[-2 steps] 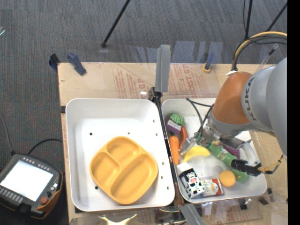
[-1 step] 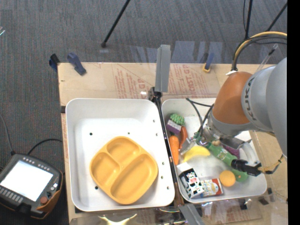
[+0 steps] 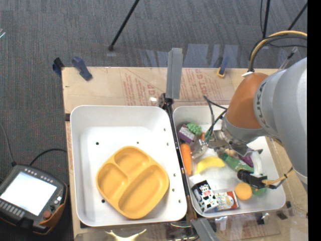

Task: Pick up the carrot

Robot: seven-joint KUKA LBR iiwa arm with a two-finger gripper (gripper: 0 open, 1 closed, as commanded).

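Nearest the lens, at the front of the right white plastic bin (image 3: 279, 199), lies a small carton printed with a black-and-white cow pattern and an orange end (image 3: 214, 199); just beside it, to its right, sits a small round orange ball (image 3: 243, 191). Long orange carrot (image 3: 186, 158) lies lengthwise against this bin's left wall, its tip pointing toward the front, untouched by the metal. Yellow plastic banana (image 3: 210, 164) rests just right of the carrot, near mid-bin. Purple-and-green toy item (image 3: 189, 131) sits at the bin's back left. Two-finger gripper (image 3: 204, 145) on the grey arm with the orange band (image 3: 245, 103) hangs low in the bin, just right of the carrot's upper end (fingers too cluttered by cables and toys to read; cannot tell how far apart they stand, nor see anything between them). Left white bin (image 3: 83, 134) holds a yellow three-compartment plastic plate (image 3: 132, 181). Both bins rest on the brown board counter (image 3: 130, 82).
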